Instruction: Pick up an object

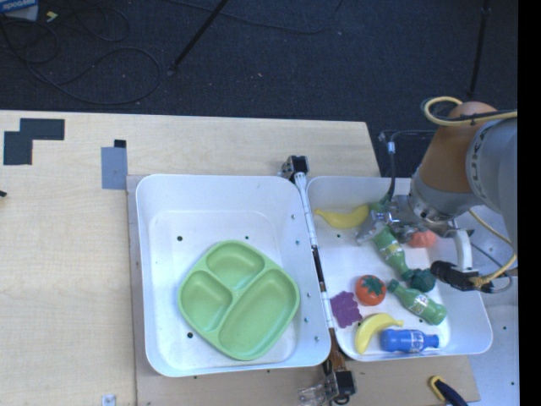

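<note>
The right bin point(473, 332) holds several toys. A yellow banana-like piece point(341, 217) lies at its back left, and a green bottle point(392, 249) sits near the middle with a pink-orange piece point(422, 238) beside it. Toward the front are a red tomato point(369, 289), purple grapes point(345, 308), a second green bottle point(420, 304), a yellow banana point(374, 328) and a blue bottle point(407, 340). My gripper point(377, 225) is low inside this bin, right at the upper end of the first green bottle and just right of the yellow piece. Its metal body hides the contact there.
The left bin point(169, 201) contains a green divided plate point(239, 299). A ridge with a black clamp point(296, 166) separates the bins. The arm's grey and orange wrist point(456, 163) hangs over the right bin's back right corner, with cables point(461, 276) trailing along its right side.
</note>
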Motion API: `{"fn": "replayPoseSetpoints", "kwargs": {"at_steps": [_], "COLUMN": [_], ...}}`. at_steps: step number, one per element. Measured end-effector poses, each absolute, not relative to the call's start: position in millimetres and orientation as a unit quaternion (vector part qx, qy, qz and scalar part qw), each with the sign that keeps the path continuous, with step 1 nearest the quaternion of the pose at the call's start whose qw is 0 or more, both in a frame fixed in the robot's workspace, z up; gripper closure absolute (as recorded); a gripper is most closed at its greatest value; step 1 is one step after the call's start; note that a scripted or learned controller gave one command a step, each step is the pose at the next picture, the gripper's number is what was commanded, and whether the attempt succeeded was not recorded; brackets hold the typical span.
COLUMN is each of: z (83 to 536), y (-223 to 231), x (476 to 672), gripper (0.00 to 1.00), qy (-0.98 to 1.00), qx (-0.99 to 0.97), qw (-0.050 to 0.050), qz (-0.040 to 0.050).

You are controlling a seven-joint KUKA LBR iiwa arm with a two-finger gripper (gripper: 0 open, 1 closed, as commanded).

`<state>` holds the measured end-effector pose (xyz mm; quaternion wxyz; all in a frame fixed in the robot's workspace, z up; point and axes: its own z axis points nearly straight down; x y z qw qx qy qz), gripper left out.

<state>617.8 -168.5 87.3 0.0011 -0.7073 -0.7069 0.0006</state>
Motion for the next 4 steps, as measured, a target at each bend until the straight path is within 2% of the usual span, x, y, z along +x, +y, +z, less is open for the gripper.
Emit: {"fn": "replayPoseSetpoints", "kwargs": {"at_steps": [1, 2, 3, 4], "z": [87.4, 87.0, 96.8, 196.6], "y": [-165.4, -176.0, -176.0, -117.8], "x": [643.4, 643.7, 644.3, 623.4], "gripper": [0.0, 0.0, 1.0, 1.0], "qy": [-0.707, -0.708, -0.708, -0.708], "qx": [-0.707, -0.706, -0.706, -0.706], "qw": [0.002, 0.002, 0.002, 0.001], "qz": [0.0015, 0.0017, 0.0017, 0.0006]}}
